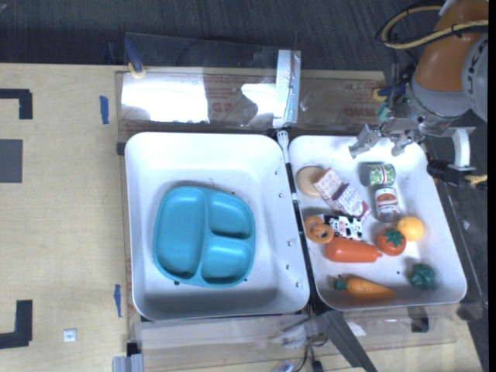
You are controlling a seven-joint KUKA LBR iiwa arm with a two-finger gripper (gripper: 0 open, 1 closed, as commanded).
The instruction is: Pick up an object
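Carrot (366, 287) lies near two illegibly labelled cans (385, 193).

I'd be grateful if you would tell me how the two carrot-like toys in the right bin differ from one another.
The upper carrot is red-orange and thick; the lower carrot is paler orange and slimmer. The upper carrot lies mid-bin, below the cow-patterned toy and beside the tomato; the lower carrot lies near the front wall of the right bin. The lower one shows a green top at its left end. Both lie flat, roughly left to right.
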